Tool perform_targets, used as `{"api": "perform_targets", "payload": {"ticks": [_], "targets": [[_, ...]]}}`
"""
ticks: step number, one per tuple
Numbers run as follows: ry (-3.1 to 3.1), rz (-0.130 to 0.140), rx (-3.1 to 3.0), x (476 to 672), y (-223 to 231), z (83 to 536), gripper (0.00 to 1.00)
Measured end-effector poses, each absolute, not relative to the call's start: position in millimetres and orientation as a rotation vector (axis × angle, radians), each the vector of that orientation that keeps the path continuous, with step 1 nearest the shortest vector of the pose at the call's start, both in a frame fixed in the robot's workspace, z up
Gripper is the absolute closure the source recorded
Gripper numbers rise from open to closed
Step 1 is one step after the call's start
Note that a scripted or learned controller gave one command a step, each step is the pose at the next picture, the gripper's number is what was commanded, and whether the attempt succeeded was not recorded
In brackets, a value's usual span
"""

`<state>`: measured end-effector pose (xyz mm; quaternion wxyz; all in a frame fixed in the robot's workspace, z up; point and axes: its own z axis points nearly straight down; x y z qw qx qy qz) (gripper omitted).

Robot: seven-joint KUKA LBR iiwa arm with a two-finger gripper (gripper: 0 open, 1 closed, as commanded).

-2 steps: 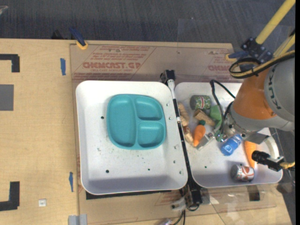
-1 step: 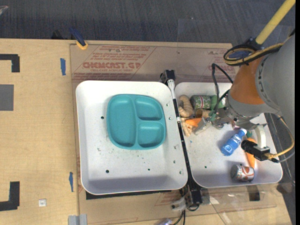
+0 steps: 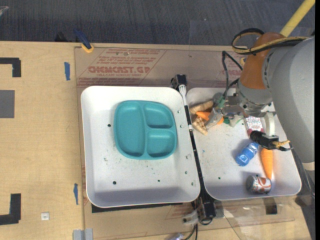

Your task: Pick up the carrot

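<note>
1. Standing over the pale wooden bench (image 3: 35, 149), I see 2 shallow white plastic bins side by side on a sheet of brown cardboard with red print (image 3: 120, 66).
2. The left bin (image 3: 100, 174) holds 1 round-cornered teal plastic plate with 3 compartments (image 3: 145, 129), lying flat near the middle, a little toward the far wall.
3. The grey arm with its orange band (image 3: 255, 69) comes in from the right and hangs over the far part of the right bin (image 3: 220, 164).
4. Its working end sits low near that bin's far-left corner, close to a small heap of tan and orange bits (image 3: 202, 118) that lies against the wall shared by the bins. The hardware there is cluttered, and I cannot tell whether the jaws are apart or together.
5. The long orange carrot (image 3: 267, 163) lies flat on the right bin's floor near the right wall, thick end toward the far side and thin end toward the near side (well apart from the jaws).
6. A small blue plastic piece (image 3: 246, 154) lies just beside the carrot's thick end, on its left.
7. A dented silver and red drinks can (image 3: 258, 184) lies at the carrot's thin end, by the near wall.
8. A small white packet with red print (image 3: 252, 123) lies farther back, between the carrot and the arm.
</note>
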<state>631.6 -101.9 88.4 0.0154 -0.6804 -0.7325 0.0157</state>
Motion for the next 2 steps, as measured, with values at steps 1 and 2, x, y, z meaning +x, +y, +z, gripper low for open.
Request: {"api": "perform_targets", "payload": {"ticks": [1, 2], "targets": [[-2.280, 0.059, -2.114, 630.6, -102.4, 96.5, 1.00], [-2.285, 0.054, -2.114, 632.3, -101.2, 98.4, 0.00]]}}
